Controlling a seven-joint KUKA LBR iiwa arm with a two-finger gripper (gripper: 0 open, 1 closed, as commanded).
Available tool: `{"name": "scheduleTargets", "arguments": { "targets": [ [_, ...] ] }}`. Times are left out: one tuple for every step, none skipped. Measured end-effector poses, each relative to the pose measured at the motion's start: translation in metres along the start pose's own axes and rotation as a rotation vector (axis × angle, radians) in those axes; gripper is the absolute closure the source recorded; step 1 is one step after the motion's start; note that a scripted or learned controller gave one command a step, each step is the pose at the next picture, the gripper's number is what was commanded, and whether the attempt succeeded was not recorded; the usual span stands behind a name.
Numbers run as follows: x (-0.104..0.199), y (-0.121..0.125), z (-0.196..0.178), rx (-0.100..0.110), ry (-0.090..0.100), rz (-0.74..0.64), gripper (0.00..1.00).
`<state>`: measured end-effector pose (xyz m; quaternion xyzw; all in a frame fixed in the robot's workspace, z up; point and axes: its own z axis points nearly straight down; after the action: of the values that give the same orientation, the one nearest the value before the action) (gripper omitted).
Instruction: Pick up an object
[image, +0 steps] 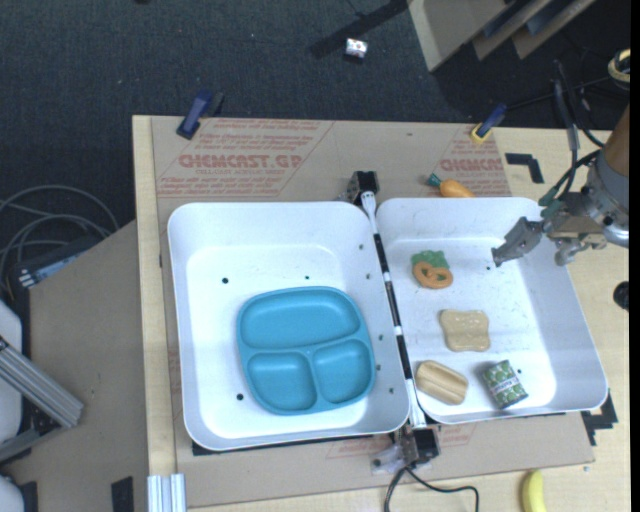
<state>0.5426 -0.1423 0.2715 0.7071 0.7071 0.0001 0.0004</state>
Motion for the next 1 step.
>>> {"name": "scheduleTargets", "arguments": {
  "targets": [
    [-0.0002,-0.0297,0.1181,0.004,0.001,0.001,0.0]
  ]
}}
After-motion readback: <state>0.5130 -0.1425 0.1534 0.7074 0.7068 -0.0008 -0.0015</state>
